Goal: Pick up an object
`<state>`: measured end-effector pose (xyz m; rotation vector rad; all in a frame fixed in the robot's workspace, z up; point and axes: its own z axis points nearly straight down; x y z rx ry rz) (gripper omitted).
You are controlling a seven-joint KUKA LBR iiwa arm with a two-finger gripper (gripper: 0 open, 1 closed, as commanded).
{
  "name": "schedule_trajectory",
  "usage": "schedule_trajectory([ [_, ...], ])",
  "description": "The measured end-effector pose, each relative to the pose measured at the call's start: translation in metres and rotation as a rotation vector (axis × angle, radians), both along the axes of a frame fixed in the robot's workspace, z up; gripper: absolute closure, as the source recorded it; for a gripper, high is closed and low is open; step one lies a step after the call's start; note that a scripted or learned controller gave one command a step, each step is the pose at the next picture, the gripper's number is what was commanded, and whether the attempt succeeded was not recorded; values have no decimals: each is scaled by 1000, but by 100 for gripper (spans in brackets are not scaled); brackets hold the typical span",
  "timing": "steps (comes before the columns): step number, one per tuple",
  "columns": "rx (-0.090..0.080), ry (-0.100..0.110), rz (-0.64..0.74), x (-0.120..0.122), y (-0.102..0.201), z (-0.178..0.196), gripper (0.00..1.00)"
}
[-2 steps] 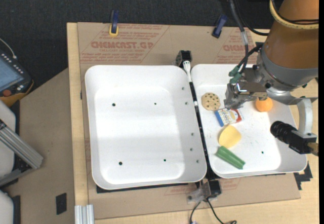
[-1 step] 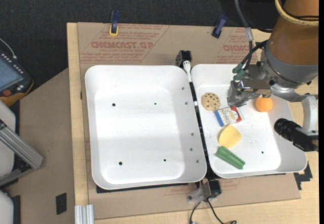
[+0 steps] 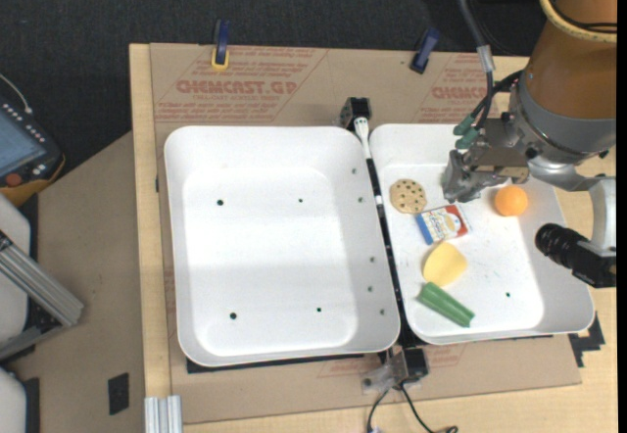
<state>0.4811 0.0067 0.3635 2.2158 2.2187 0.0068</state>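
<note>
Five small things lay in the right bin (image 3: 558, 318): nearest its front edge a green block (image 3: 446, 305), then a yellow wedge (image 3: 445, 264), a red-and-blue packet (image 3: 442, 223), a speckled round cookie (image 3: 408, 194) and an orange ball (image 3: 509, 201). Gripper (image 3: 462, 184) hovered beyond the packet.

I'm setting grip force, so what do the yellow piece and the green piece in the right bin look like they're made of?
Yellow piece: probably smooth moulded plastic, judging by its even colour and rounded shape; foam is possible. Green piece: likely plastic too, with flat uniform colour and a soft sheen. Neither can be told for certain.
</note>
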Motion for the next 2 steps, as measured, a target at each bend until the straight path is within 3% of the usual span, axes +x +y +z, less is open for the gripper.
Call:
schedule_trajectory([
  [2, -1, -5, 0, 1, 0, 20, 100],
])
